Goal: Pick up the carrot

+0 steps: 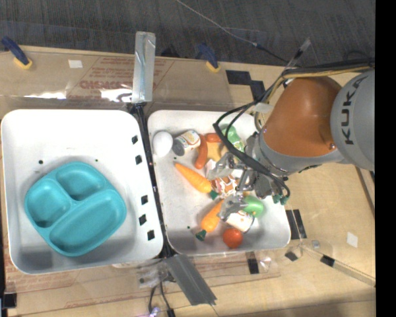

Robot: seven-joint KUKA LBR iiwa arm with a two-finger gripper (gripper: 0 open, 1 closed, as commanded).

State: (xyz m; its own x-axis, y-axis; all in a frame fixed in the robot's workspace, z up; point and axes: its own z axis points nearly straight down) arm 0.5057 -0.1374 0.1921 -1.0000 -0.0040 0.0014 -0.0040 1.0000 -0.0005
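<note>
In the right bin (178,243) an orange carrot (193,177) lies slantwise near the middle, its green end pointing toward the gripper. A second, shorter orange carrot-like piece (211,219) lies near the front wall. My gripper (235,195) hangs low over the bin's right half, between these two pieces and just right of them, amid the clutter. The grey wrist with its orange band (303,117) and cables hides much of what lies under the gripper. I see nothing lifted off the bin floor.
Crowded around the gripper in the right bin are a white egg (162,142), a small jar (187,140), a red-orange piece (203,152), green pieces (254,207) and a red tomato (232,238). The left bin (26,131) holds a teal divided plate (76,207).
</note>
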